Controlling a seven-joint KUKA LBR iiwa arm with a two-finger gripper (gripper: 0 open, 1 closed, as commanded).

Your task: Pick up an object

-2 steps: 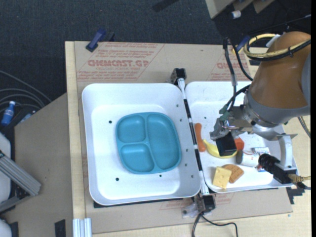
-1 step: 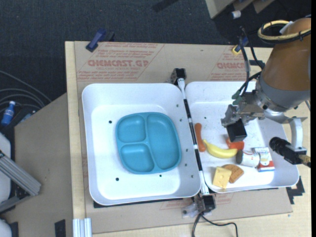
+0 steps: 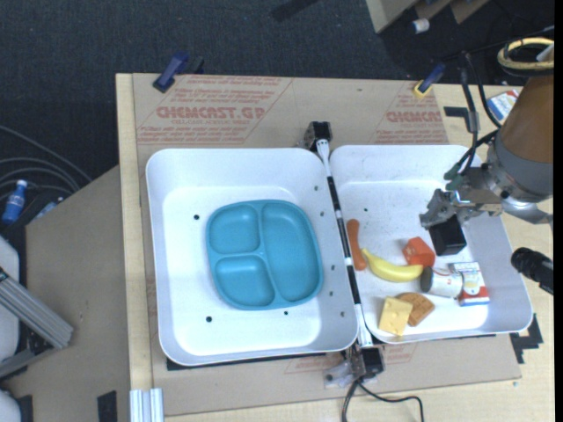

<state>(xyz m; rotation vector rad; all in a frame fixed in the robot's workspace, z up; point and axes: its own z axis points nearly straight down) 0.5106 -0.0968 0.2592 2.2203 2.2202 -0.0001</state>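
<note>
Task status: not yet complete. The hand (image 3: 447, 232) hangs low over the right bin (image 3: 493, 319), just above the red block (image 3: 420, 251) — finger state cannot be determined. The banana (image 3: 391, 269), carrot (image 3: 354, 242) and cracker (image 3: 405, 311) lie in that bin; nothing is seen lifted.

A robotics lab: two white bins (image 3: 167, 236) sit on a clamped board (image 3: 264, 104) over dark carpet, with loose cables (image 3: 35, 161) and a robot arm (image 3: 528, 139) alongside.
</note>
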